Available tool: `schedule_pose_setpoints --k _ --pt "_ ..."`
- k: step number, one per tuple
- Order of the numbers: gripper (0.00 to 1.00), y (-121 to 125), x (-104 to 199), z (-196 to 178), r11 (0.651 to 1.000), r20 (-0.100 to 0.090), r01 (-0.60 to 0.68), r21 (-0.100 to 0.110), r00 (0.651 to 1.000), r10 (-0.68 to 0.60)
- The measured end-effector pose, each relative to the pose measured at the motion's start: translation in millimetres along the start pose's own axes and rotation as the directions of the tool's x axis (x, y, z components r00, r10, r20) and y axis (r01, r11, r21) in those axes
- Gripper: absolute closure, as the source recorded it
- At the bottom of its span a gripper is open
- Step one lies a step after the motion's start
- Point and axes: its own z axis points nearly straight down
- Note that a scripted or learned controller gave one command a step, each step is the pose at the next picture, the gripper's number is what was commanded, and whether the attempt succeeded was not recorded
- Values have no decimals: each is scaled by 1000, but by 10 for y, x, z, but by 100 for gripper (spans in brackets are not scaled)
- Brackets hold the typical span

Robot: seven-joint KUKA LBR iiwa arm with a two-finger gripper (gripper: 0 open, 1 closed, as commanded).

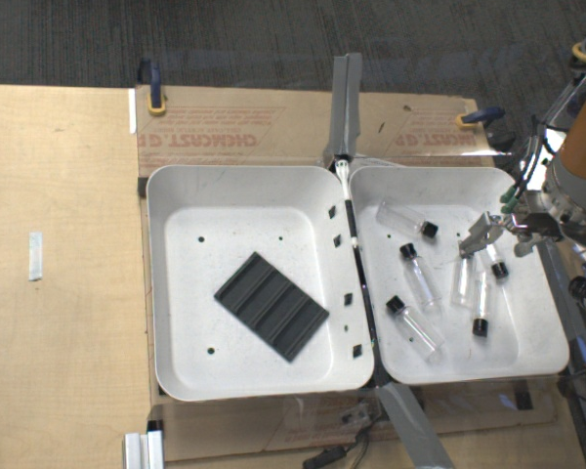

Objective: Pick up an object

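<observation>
Several clear vials with black caps lie scattered in the right bin: one at the back, one nearer the middle, one at the front, and a cluster at the right. My gripper hangs over the right-hand cluster, reaching in from the right. Its fingers stand spread apart and open, with nothing held between them. A short vial lies just below the fingertips.
The left bin holds a dark ribbed rectangular tray lying at a slant. A grey divider runs between the bins at the back. Clamps hold the cardboard base at its far corners.
</observation>
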Motion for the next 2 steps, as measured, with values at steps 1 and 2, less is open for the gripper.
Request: schedule_pose_setpoints --k 1,2 --pt "0 593 -447 951 996 0 -86 -2 996 86" --pt "0 809 -686 1591 999 -3 -54 -2 999 54"
